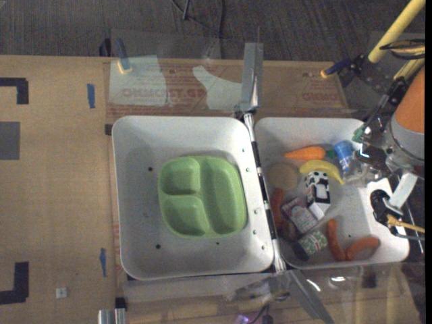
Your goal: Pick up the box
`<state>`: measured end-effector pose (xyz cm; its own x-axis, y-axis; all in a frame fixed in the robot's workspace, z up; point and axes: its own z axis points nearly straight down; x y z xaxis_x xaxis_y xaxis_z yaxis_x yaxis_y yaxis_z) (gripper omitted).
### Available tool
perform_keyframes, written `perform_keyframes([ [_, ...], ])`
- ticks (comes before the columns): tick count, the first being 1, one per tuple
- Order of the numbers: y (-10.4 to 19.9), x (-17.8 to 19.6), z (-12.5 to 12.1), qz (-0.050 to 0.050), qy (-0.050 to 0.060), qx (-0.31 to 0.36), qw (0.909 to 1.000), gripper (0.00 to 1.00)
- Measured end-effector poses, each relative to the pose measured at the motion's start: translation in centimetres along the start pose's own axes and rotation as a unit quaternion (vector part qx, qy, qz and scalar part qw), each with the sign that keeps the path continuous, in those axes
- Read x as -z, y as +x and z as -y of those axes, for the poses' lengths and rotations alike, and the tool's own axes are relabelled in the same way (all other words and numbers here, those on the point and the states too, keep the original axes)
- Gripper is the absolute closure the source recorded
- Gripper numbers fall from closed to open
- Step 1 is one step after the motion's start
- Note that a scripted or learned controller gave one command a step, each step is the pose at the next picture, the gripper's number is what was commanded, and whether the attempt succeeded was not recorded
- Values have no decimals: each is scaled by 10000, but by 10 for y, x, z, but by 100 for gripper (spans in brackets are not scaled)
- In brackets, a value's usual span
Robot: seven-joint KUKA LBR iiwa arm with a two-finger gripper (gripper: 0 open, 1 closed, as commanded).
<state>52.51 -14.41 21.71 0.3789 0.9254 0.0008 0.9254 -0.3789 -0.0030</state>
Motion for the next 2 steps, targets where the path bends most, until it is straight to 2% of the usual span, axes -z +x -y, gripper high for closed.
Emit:
perform_keyframes([
  [1, 84, -33, 22, 4, 7, -414, 9991, 100],
  [2, 83, 218, 42, 9, -17, 437, 9990, 100],
])
